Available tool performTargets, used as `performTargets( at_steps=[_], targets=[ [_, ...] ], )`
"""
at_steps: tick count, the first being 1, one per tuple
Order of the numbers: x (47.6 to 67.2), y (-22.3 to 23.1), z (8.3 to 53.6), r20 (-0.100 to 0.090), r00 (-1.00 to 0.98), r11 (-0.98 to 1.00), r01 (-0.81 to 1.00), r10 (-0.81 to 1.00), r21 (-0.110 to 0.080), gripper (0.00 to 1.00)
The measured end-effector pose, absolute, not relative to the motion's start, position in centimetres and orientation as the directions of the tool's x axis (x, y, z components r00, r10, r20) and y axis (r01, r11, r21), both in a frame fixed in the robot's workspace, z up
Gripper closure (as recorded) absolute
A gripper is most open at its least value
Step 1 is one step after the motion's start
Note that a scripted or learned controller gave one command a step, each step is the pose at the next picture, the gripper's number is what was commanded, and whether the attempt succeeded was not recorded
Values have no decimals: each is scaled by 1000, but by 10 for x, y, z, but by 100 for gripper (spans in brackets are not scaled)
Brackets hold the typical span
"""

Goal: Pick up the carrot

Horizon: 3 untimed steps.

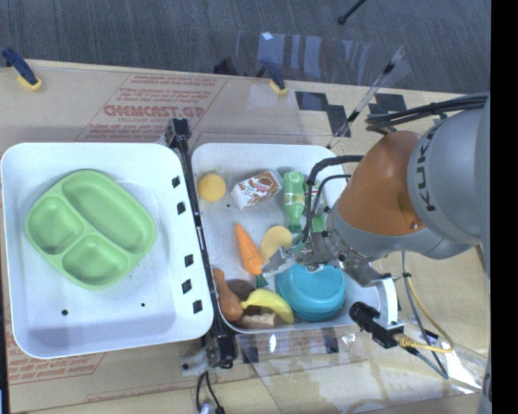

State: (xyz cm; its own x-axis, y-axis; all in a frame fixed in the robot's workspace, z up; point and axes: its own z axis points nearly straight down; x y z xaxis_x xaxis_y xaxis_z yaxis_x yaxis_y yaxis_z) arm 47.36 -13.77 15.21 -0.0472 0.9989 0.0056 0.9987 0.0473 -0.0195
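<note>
The orange carrot [248,247] lies in the right bin [209,158], near its left-centre, pointing toward the far wall. My gripper [287,254] hangs low over that bin, just right of the carrot's near end and above the far rim of a blue bowl [312,291]. Nothing is visibly lifted by it. The grey and orange wrist covers the bin's right side.
Around the carrot lie a yellow ball [211,186], a white and red packet [256,189], a green bottle [293,193], a pale yellow piece [277,237], a banana [270,303] and a brown item [228,292]. A green divided plate [90,227] rests in the left bin [17,317].
</note>
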Motion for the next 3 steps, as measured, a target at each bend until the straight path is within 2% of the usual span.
performTargets(
  at_steps=[1,2,3],
  targets=[
    [510,-113,96,2,78,-78,997,997,11,0],
    [507,-113,103,3,73,-73,997,997,-6,100],
    [476,-121,144,4,46,-46,999,999,-9,100]
  ],
)
